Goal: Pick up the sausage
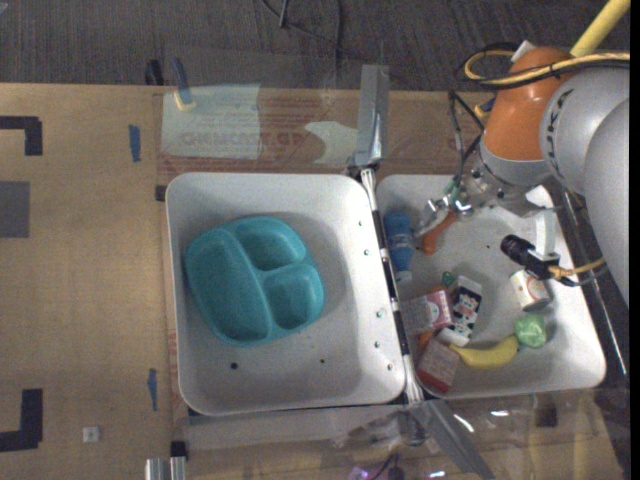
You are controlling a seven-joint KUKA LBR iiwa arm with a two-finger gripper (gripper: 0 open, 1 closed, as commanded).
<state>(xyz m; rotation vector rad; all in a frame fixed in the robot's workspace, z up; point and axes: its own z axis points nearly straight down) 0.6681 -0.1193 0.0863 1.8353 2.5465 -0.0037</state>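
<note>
Plate in left bin — alone

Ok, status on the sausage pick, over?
Gripper low over right bin, far end. Sausage just below it, not lifted. Blue bottle close alongside.

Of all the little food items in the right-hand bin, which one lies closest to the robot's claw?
The orange-red sausage, slanted at the bin's upper left, right under the claw. The banana, green ball and small cartons all sit lower in the bin, farther away.
</note>
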